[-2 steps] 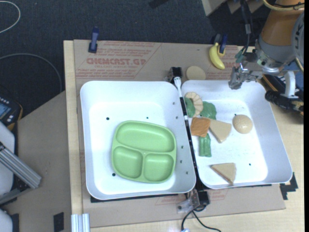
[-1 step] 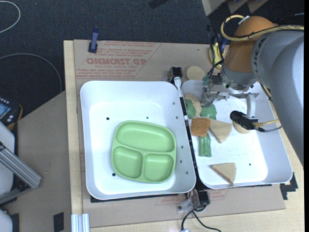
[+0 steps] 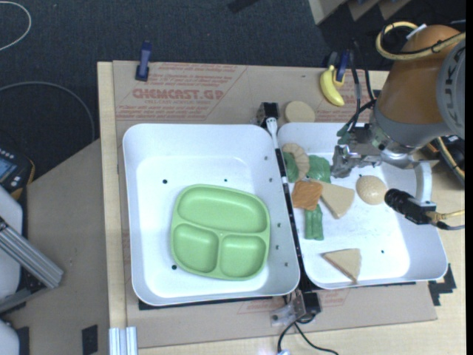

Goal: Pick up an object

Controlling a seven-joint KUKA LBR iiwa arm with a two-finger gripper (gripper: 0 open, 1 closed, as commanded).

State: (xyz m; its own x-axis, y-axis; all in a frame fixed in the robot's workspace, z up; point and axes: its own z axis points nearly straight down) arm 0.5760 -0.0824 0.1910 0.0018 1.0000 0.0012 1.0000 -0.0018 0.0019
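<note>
End effector hovers over right bin beside green toy.

- We read one printed marking: red lettering on the brown board under the two bins, along its far edge, which appears as "CHEMCAST" followed by letters resembling "G.P".
- We note finer red print in lines above and below that word; it is too small to read.
- We find no legible text, numbers or labels on any other item in the camera view.
</note>
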